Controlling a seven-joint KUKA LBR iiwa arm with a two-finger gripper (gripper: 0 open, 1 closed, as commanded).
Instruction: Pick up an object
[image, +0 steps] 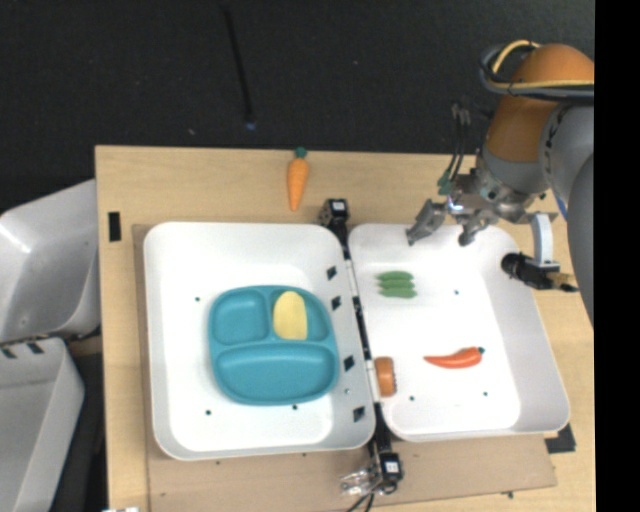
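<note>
My gripper (442, 230) hangs over the far edge of the right bin (520, 400), fingers spread apart with nothing between them. In that bin lie a green pea pod (396, 285) just below and left of the gripper, a red chili pepper (454, 358) nearer the middle, and a small orange piece (385, 376) against the left wall. The left bin (180, 420) holds a blue divided tray (235, 370) with a yellow item (290, 315) in its upper right compartment.
A toy carrot (297, 179) lies on the wooden bench (200, 180) behind the bins. A black clip (334, 211) sits at the top of the divider between the bins. Grey equipment stands left of the bench.
</note>
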